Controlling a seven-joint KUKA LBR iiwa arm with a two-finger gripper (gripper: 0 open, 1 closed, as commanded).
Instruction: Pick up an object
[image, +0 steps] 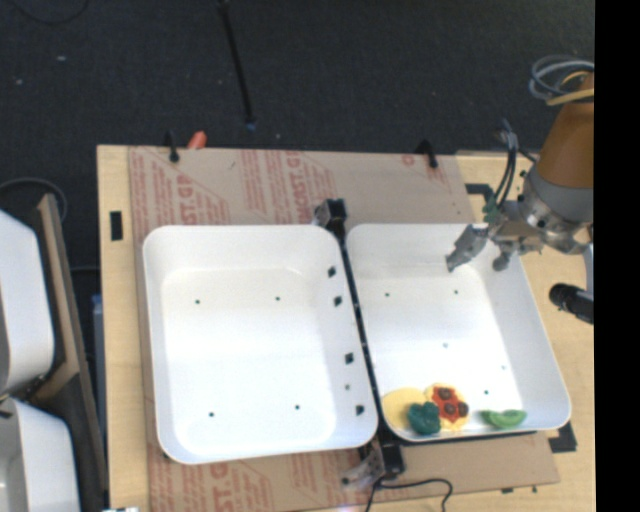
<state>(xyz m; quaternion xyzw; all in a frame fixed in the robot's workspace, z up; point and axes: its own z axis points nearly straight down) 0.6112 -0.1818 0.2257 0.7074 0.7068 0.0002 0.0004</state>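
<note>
1. A dark carpeted floor surrounds a pale wooden bench (115, 330), which is topped with a brown cardboard sheet (260, 185) printed in red.
2. Two shallow white bins sit side by side on the cardboard, touching along a seam with black clips: the left bin (250, 340) and the right bin (440, 320).
3. The grey arm (560, 195) with its orange band reaches in over the right bin's far right corner.
4. The gripper (483, 252) hangs above that corner with its two fingers apart and nothing between them.
5. Small objects cluster at the right bin's near edge, well apart from the gripper: a yellow piece (402, 410), a teal lump (424, 419) touching it, an orange-red item (447, 401), possibly patterned, and a green piece (503, 418) to their right.
</note>
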